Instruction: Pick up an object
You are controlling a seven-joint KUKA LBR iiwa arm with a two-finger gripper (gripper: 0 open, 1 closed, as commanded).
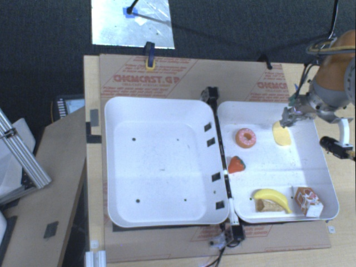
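The right bin [311, 149] holds a pink frosted donut [245, 138], a red strawberry [236, 164], a pale yellow piece [282, 135], a yellow banana [272, 197] lying over a brown slice [267, 205], and a small red-and-white box [307, 201]. My gripper [289, 117] hangs at the bin's far right, just above the top edge of the pale yellow piece. Nothing shows between its fingers.
The left bin [161, 160] sits beside the right one, split from it by a black-clipped divider [218, 149]. Both rest on a cardboard sheet [150, 77]. A yellow clamp [150, 57] stands at the back, and a metal plate [132, 14] lies beyond it.
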